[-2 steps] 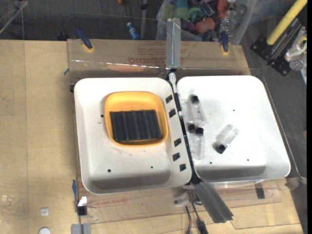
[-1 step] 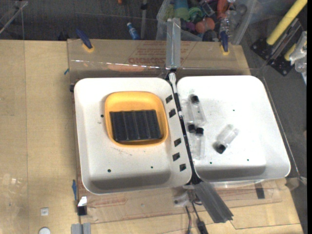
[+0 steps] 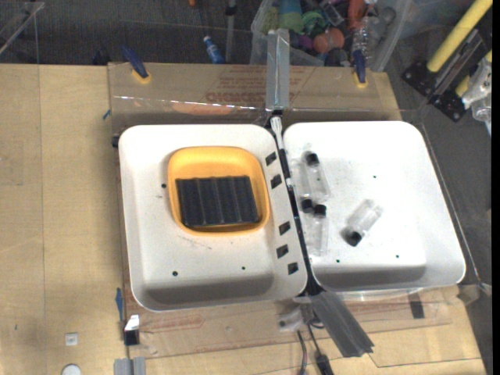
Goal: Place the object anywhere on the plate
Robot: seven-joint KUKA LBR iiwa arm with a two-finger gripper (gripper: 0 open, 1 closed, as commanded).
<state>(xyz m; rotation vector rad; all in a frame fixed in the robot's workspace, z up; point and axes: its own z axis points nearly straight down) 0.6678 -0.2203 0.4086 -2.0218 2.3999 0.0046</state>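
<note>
Clear plastic vials with black caps are lying in the right bin (image 3: 406, 155), and those are what I am watching for this task. One vial (image 3: 361, 222) is resting on its side toward the middle of that bin, tilted, its black cap pointing toward the near edge. Another vial (image 3: 313, 173) is lying closer to the divider (image 3: 287, 201) between the two bins, its cap at the far end, and a third vial (image 3: 316, 223) is lying just nearer than it with its cap at the far end too; the two are looking nearly end to end, though I cannot tell whether they are touching.

I am seeing the plate (image 3: 216, 161) sitting in the left bin (image 3: 141, 209): an orange, rounded-square dish with a dark ribbed rectangular insert (image 3: 216, 200) covering most of its floor. All three vials are lying well apart from the plate, across the divider.

I am not able to report on the end effector; whether it is released or clenched, I cannot tell.

Both bins are sitting side by side on the wooden counter (image 3: 47, 209), and a clear tub of colourful toys (image 3: 332, 10) is standing beyond the far edge.
</note>
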